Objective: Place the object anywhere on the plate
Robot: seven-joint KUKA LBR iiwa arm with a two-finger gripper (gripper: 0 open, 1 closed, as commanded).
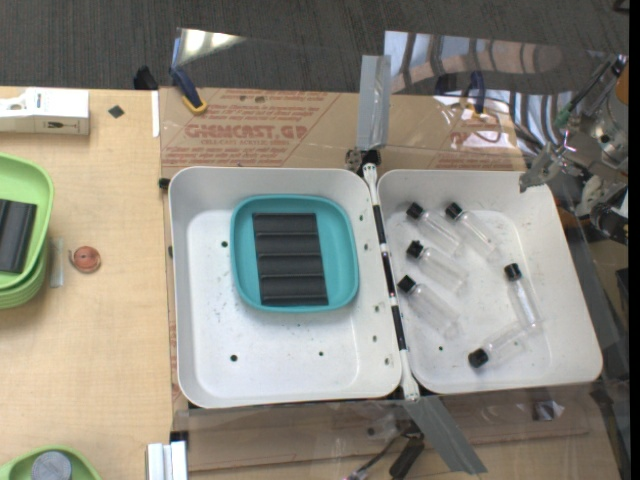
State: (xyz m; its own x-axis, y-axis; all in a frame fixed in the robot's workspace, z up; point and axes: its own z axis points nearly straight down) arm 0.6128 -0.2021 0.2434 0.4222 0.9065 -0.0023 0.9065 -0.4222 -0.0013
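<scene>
Green tray (25, 230) at the left edge holds a dark block (14, 235). A small orange disc (86, 258) lies just right of it. A white box (42, 111) sits at upper left.

The arm (600, 118) was cut off by the right edge; only part of its metal end showed, and the gripper could not be made out. The green plates (22, 230) at the left were cut by the left edge, as was the dark item (14, 234) lying on them. A green lid (50, 465) at the bottom left ran off the bottom edge. The clear vials (460, 268) in the right bin (560, 368) were hard to trace; their bodies blurred into the white floor, and only the black caps showed plainly. Print on the cardboard (260, 128) was too faint to read in full.
</scene>
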